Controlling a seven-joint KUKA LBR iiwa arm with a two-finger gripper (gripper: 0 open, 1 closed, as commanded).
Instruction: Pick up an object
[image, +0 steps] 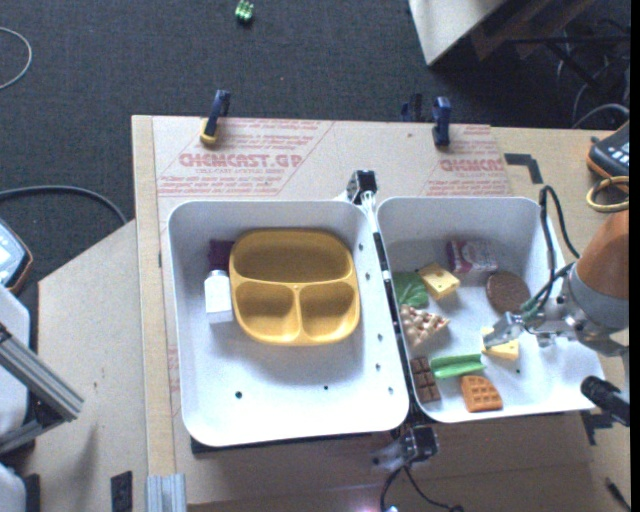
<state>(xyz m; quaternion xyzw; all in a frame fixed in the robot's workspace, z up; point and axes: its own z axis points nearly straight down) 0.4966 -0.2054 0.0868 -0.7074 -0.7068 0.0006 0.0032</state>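
While the arm (605, 285) reaches in from the right, its orange band sits over the right bin's outer wall and the wrist slants down and leftward into that bin. Left bin (190, 300): a yellow divided tray (295, 285) lies at its centre, three compartments, with a small white bottle (218, 297) touching its left rim and a dark item just above the bottle. Right bin (520, 215): a green leaf-shaped piece (409, 291), a speckled tan piece (423, 323) and a brown chocolate bar (425, 378) lie along its left side; a yellow cheese block (438, 281) and a pink-wrapped packet (468, 257) lie further up; a green pod (456, 364) and an orange waffle (481, 393) lie near the front wall; a brown round cookie (507, 291) lies right of centre. The end effector (505, 335) sits low in the right bin, directly at a pale yellow cheese wedge (505, 350), small and triangular, which lies on the bin floor. Whether the tips are spread or pressed together cannot be made out. Both bins rest on a cardboard-covered desk (250, 160).
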